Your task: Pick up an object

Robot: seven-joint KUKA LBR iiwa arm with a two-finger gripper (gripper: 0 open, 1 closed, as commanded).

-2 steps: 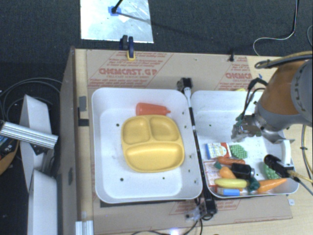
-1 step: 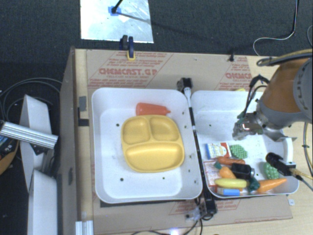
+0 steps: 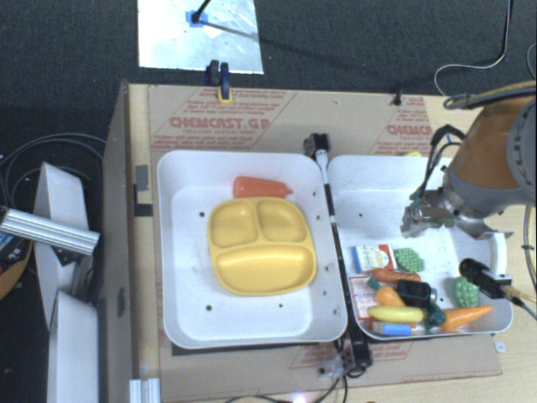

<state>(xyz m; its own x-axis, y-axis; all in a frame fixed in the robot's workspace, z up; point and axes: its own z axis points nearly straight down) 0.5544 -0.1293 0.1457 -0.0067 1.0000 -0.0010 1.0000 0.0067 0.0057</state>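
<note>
camera view: from my seat the biggest risk is the crowding. the toys sit heaped in the near corner of the right bin [image 3: 394, 179], touching one another, so a descent there could wedge a finger on two things at once or knock one aside and come up with nothing. the heap also hugs the bin's near wall, which could catch a finger. the pincer [image 3: 419, 217] hangs over bare bin floor, nothing between its tips; whether it is spread or closed i cannot tell at this size. taking the pincer as my landmark: the green toy [image 3: 409, 259] lies just nearer the camera than it, the small carton [image 3: 372, 257] beside that, and the yellow banana [image 3: 396, 314] further toward the near wall, well apart from the pincer
</note>
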